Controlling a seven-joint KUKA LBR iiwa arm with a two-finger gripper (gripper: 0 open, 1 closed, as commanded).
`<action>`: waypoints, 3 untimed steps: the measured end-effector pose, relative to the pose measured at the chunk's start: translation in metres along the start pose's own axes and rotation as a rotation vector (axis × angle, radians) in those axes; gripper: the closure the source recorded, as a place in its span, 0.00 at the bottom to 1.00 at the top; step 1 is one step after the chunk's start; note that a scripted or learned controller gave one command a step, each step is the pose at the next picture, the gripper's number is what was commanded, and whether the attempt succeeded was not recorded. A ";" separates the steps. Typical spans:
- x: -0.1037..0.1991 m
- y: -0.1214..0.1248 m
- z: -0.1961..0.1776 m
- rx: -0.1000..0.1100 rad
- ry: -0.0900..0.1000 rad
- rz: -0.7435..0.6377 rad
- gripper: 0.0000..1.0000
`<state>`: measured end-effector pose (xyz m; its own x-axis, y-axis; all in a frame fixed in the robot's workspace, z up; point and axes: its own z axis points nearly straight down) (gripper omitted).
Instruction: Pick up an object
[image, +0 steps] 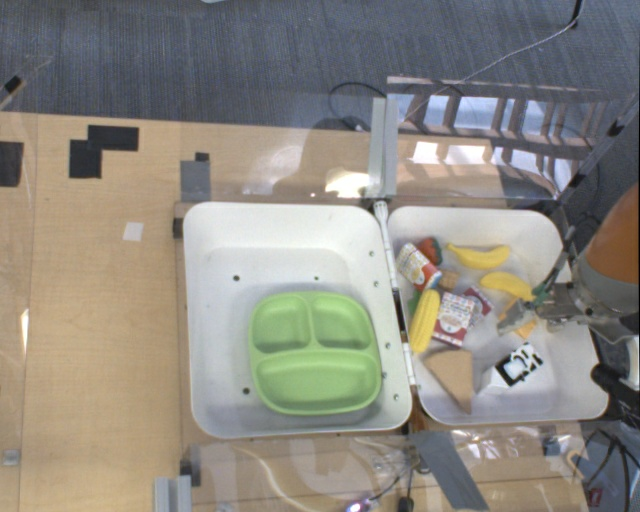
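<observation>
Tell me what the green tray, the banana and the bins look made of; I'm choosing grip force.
Green tray: likely moulded plastic, one even colour, soft sheen, rounded compartments. Banana: probably a plastic toy, uniformly yellow and smooth, though that is hard to tell from here. Left bin and right bin: white, smooth, rounded corners, probably plastic.

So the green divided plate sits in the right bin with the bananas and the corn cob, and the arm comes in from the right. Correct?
Not quite. The camera view shows the green divided plate alone in the left white bin. The yellow bananas and yellow corn cob are in the right white bin, where the arm reaches in.
</observation>
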<state>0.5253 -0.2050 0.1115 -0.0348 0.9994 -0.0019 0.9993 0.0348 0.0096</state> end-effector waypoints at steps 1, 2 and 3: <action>0.012 0.046 0.022 -0.002 -0.002 -0.151 0.00; 0.002 -0.004 -0.058 0.002 0.000 -0.264 0.00; 0.020 0.021 0.016 0.002 0.000 -0.325 0.00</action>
<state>0.5457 -0.1843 0.0958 -0.3524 0.9358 -0.0048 0.9358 0.3525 0.0068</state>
